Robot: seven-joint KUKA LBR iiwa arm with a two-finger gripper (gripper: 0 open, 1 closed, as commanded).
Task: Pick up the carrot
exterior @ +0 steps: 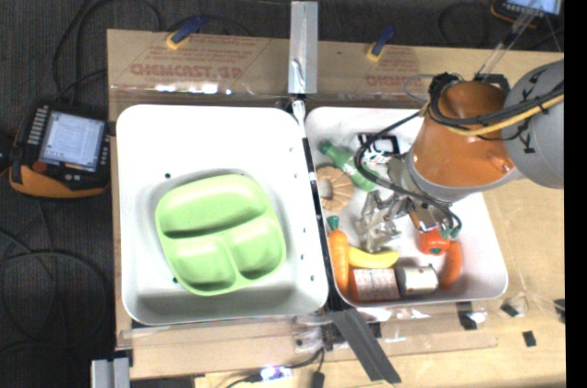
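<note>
The carrot (pixel 338 256) lay at the right bin's (pixel 496 258) near left corner, touching the banana (pixel 374 257). Farther back hung the gripper (pixel 381 221), off to the carrot's right; a descent there might strike the banana instead.

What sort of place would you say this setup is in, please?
Probably a robotics lab test bench. A grey and orange arm reaches over two white bins on a board, handheld control pendants lie on dark carpet, and the right bin holds toy food such as a carrot.
</note>
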